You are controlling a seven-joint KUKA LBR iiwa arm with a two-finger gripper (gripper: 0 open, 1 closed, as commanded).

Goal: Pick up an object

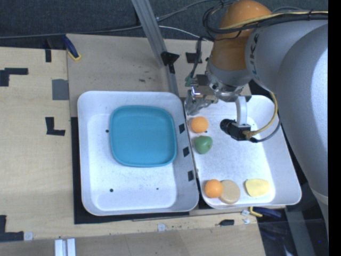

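In the right bin you have five small objects. An orange ball lies near the bin's upper left, with a green rounded piece just below it. Along the bin's lower edge, left to right, you see a second orange ball touching a beige disc, then a yellow piece a little apart.

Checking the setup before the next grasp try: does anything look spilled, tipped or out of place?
Nothing stands out. The square blue plate lies flat in the left white bin; two orange balls, a green ball, a beige disc and a yellow piece rest in the right bin.
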